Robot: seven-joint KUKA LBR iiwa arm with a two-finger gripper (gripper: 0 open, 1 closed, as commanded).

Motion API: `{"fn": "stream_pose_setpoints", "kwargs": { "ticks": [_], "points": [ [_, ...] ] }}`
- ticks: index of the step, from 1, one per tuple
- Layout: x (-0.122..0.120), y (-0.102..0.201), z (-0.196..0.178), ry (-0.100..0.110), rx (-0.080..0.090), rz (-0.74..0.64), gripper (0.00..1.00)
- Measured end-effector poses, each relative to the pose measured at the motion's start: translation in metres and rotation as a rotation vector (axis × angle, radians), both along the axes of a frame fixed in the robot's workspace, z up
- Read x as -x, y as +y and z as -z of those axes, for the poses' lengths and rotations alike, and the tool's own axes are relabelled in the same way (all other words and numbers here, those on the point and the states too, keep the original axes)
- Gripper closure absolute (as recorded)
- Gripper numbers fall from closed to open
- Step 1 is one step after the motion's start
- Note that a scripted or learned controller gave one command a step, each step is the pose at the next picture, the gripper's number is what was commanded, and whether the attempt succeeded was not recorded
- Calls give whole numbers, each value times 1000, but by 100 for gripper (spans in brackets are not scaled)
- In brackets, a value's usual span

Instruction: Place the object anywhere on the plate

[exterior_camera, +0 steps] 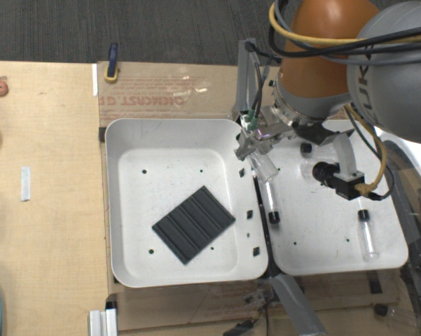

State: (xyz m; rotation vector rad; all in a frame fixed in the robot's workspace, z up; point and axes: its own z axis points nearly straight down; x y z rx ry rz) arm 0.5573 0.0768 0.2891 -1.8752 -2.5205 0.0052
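A dark ridged rectangular plate [194, 224] lies askew on the floor of the left bin [126, 187]. My gripper [254, 152] hangs over the rim between the two bins, near their far end. It is shut on the upper end of a clear tube with a black cap [268, 191]. The tube slants down and to the right from the fingers, with its capped end over the left side of the right bin [322, 250]. The plate sits to the lower left of the gripper, well apart from it.
A second clear tube [366, 234] lies near the right wall of the right bin. A black cable fitting [336, 177] hangs from the arm above that bin. Cardboard [168, 93] lies behind the bins, and the wooden bench [42, 187] stretches to the left.
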Motion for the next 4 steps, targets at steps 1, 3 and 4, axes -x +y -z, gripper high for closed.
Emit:
{"fn": "stream_pose_setpoints", "kwargs": {
  "ticks": [1, 3, 4],
  "points": [
    [-7, 42, 83, 3, -1, -150, 100],
    [-7, 39, 75, 4, 1, -146, 100],
    [22, 22, -3, -2, -1, -429, 100]
  ]
}}
